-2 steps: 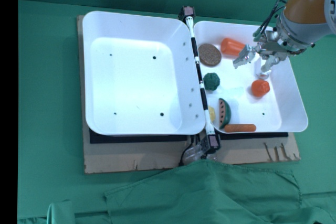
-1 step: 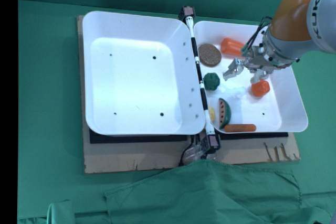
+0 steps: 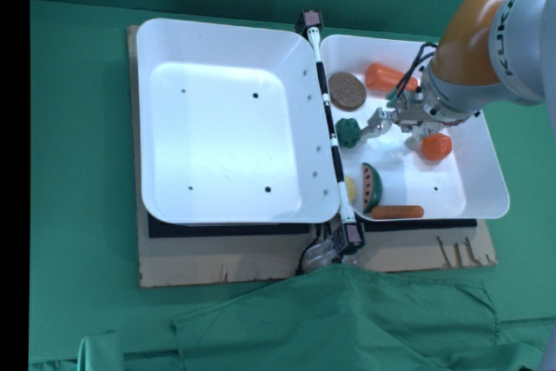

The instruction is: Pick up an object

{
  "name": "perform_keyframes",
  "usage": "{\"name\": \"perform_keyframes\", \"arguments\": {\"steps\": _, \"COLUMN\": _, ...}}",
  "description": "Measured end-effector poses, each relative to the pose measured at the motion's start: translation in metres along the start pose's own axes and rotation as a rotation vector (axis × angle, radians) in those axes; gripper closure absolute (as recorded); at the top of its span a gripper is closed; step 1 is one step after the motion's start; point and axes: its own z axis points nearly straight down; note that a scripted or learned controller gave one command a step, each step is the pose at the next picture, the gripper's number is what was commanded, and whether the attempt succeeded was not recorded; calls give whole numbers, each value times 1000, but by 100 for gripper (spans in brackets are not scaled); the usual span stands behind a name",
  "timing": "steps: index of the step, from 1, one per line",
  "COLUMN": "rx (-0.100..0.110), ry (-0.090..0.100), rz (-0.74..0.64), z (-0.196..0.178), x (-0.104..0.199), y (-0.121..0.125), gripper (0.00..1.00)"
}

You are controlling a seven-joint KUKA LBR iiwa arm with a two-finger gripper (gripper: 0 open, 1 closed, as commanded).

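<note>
Metal claw [image 3: 375, 124] poised beside a knobbly green vegetable [image 3: 348, 132] in the glossy right bin [image 3: 486, 178].

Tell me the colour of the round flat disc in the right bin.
The disc is brown, seen in the camera view, near the divider at the bin's far side.

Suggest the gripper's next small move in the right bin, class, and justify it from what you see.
Probably a short push left and down: the gripper sits just right of the dark green toy, with nothing visibly between its fingers.
</note>
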Motion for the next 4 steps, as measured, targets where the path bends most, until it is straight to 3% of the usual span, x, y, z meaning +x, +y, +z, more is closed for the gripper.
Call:
{"name": "perform_keyframes", "arguments": {"steps": 1, "rx": -14, "ry": -4, "rz": 3, "z": -16, "x": -2, "y": 3, "gripper": 100}}
{"name": "perform_keyframes", "arguments": {"steps": 2, "rx": -1, "ry": -1, "rz": -1, "z": -62, "x": -3, "y": 2, "gripper": 100}}
{"name": "perform_keyframes", "arguments": {"steps": 4, "rx": -4, "ry": -1, "rz": -1, "z": -179, "x": -15, "y": 14, "gripper": 100}}
